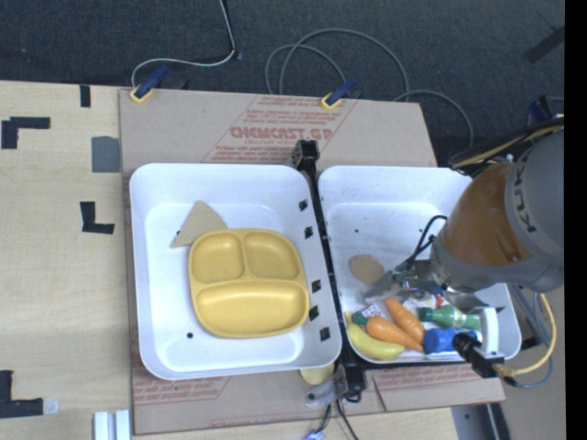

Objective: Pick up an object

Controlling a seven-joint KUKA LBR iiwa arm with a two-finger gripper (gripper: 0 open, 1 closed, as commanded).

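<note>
The gripper (404,280) hangs low over the toys crowded in the right bin's (385,191) near corner, just above the carrots (396,324), so it may strike between tight pieces and lift nothing; its opening I cannot tell.

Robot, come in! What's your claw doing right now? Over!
Gripper low in the right bin, above the toy pile. Nearest: carrots, banana, green bottle. Nothing seen held. Yellow tray sits in the left bin.
</note>
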